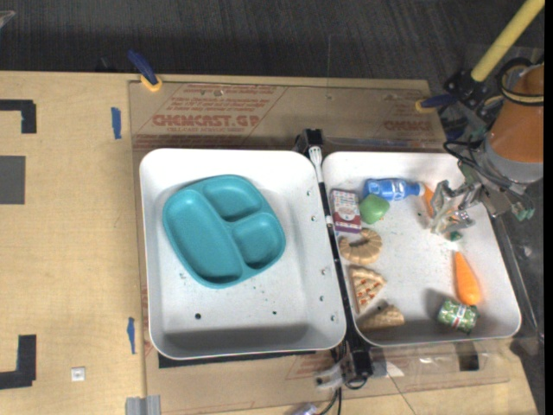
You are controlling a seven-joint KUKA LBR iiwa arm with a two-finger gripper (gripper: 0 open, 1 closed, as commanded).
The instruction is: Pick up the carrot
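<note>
Currently the carrot point(467, 277) lies in the right bin point(510, 322) near its right wall, just above a green can point(455, 316). Claw point(451, 212) hangs above it over the bin's upper right, apart from the carrot; open or closed, cannot tell.

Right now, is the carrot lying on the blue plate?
No, the carrot lies in the right bin, while the blue plate sits in the left bin.

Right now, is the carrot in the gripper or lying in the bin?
Lying in the bin. The carrot rests flat on the right bin's floor, apart from the gripper above it.
</note>
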